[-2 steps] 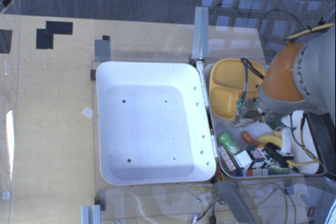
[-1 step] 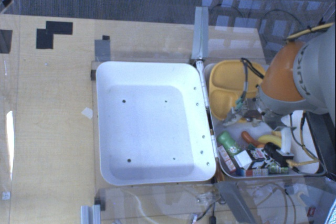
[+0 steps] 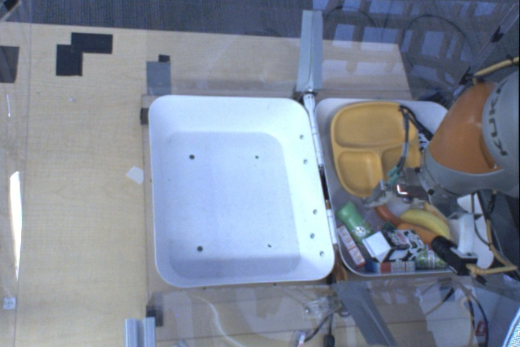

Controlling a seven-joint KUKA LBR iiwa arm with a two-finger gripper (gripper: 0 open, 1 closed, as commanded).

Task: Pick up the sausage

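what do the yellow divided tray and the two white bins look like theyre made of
Yellow divided tray: probably moulded plastic, smooth, faint sheen; rounded compartment walls, even colour.
Left white bin: likely thin formed plastic, matte; rounded corners, soft shading, small dark holes in its floor.
Right white bin: looks like the same material, but only its rim shows clearly, so less certain.

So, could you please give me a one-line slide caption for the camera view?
KUKA arm reaches into the right bin, over a yellow tray, banana and small packets; left bin alongside.
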